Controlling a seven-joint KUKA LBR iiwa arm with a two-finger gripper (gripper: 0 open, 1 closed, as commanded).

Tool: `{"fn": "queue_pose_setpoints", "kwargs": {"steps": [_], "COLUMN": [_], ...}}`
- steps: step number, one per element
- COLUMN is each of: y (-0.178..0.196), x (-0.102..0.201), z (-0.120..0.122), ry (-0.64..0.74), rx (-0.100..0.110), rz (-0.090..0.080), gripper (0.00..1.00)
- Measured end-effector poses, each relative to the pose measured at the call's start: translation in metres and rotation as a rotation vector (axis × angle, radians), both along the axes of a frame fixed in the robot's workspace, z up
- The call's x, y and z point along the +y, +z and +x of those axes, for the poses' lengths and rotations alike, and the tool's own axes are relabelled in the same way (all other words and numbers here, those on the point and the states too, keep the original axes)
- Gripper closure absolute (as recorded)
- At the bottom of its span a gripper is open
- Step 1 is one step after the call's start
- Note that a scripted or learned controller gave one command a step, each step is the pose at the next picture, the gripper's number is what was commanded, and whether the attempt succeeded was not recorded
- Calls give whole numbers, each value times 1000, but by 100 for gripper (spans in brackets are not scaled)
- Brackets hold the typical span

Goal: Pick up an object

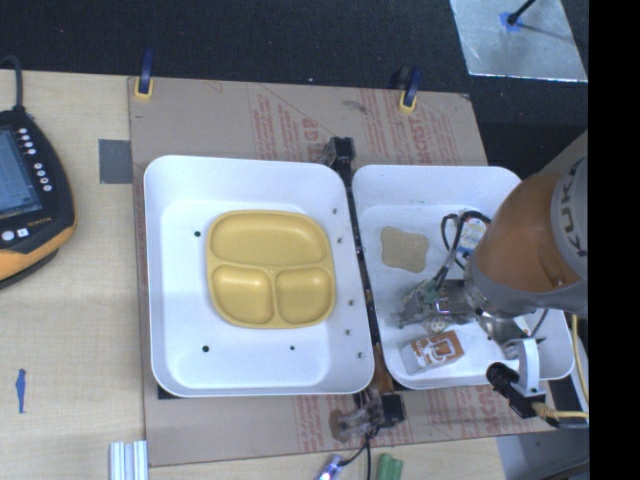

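Packet point(433, 349) just below gripper point(428, 303), apparently apart, right bin point(440, 180).

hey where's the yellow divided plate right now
The yellow divided plate lies in the middle of the left bin in the camera view, across the divider from the right bin where the arm works.

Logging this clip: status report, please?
Grey arm low over right white bin. Small orange-and-white packet lies loose on its floor. Tan flat pad beside.
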State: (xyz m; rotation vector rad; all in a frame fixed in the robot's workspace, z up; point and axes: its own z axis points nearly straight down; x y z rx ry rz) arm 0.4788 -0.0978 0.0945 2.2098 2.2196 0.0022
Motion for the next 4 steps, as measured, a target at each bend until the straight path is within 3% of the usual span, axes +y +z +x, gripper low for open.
{"fn": "queue_pose_setpoints", "kwargs": {"steps": [1,2,3,4], "y": [11,85,85,-4], "x": [-1,-12,-12,-17], "z": [1,28,27,39], "ry": [5,-1,-1,1], "rx": [-1,10,10,13], "rz": [-2,6,6,5], "gripper": [100,100,0,0]}}
